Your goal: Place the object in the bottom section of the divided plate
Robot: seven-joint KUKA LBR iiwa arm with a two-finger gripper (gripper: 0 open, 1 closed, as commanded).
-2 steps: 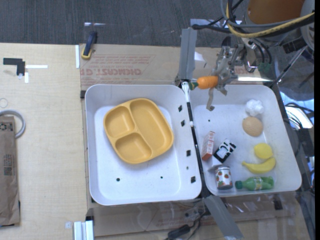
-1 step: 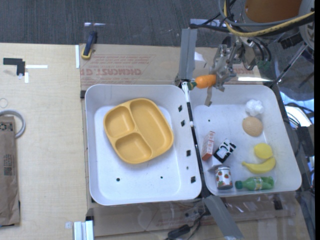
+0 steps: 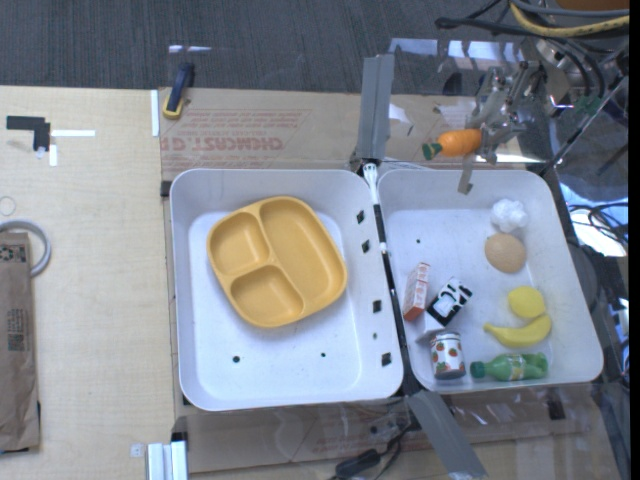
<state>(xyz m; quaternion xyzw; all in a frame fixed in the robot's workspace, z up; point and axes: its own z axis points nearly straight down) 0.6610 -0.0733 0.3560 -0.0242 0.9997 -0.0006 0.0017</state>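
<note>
A yellow divided plate [image 3: 277, 260] lies in the left bin [image 3: 200, 368], its small bottom section [image 3: 265, 294] facing the front. At the top right, my gripper [image 3: 487, 138] is shut on the right end of an orange toy carrot [image 3: 458, 144] with a green tip. The carrot hangs roughly level over the back rim of the right bin [image 3: 570, 258], well to the right of the plate and behind it.
The right bin holds a white crumpled piece [image 3: 508, 213], a tan egg-shaped item [image 3: 506, 253], a lemon [image 3: 526, 301], a banana [image 3: 520, 332], a green bottle [image 3: 510, 368], a small can [image 3: 448, 355], a red-and-white box [image 3: 416, 290] and a black-and-white item [image 3: 450, 303]. Cables hang behind the arm.
</note>
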